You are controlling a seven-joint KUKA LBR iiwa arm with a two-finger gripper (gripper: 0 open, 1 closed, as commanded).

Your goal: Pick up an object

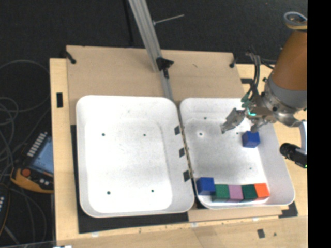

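Arm (292, 61): it enters the view at about 3 o'clock, on the right edge, and leans toward 8 o'clock.
Orange band (294, 53): wide, it sits above the grey wrist.
Wrist (276, 105): grey, below the orange band, tilted toward 8 o'clock.
Gripper (239, 120): it points toward 8 o'clock; one grey finger (230, 121) shows on its left side.

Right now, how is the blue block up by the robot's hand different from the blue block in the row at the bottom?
The upper blue block sits alone in the right bin, just below the gripper. The lower blue block sits at the left end of a row along the bin's near wall, right beside a green block. The upper one looks slightly smaller and paler. Both are blue cubes in the same bin.
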